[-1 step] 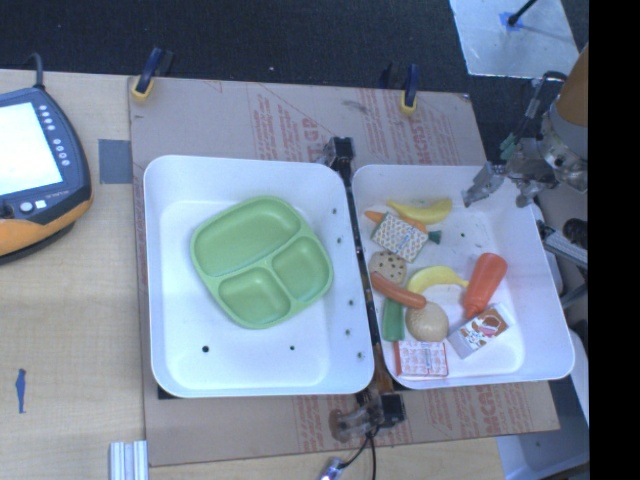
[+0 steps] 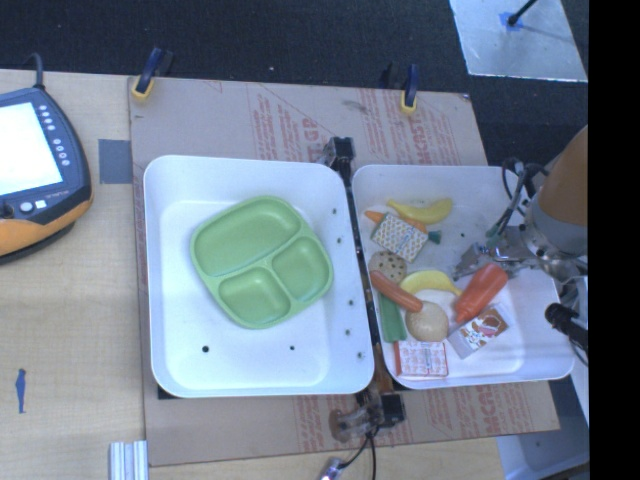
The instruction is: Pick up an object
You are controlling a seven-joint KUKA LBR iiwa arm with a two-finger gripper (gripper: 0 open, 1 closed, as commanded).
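While the small red-and-white packet (image 2: 478,332) lay flat near the front of the right bin (image 2: 540,368), an orange carrot-shaped toy (image 2: 479,290) rested just behind it, tapered and tilted, its upper end at the gripper (image 2: 490,258). Whether the jaws were open or shut could not be told. Farther back lay a yellow banana (image 2: 422,210); the left bin (image 2: 170,268) carried a green divided plate (image 2: 262,260).

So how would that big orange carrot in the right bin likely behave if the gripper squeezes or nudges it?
The orange carrot is tapered and rounded, so it may roll or pivot when nudged. Its surface looks smooth, like moulded plastic, so it is probably stiff, light, and liable to slip out of a pinch near the narrow end. It lies partly on a small printed packet, which could shift with it.
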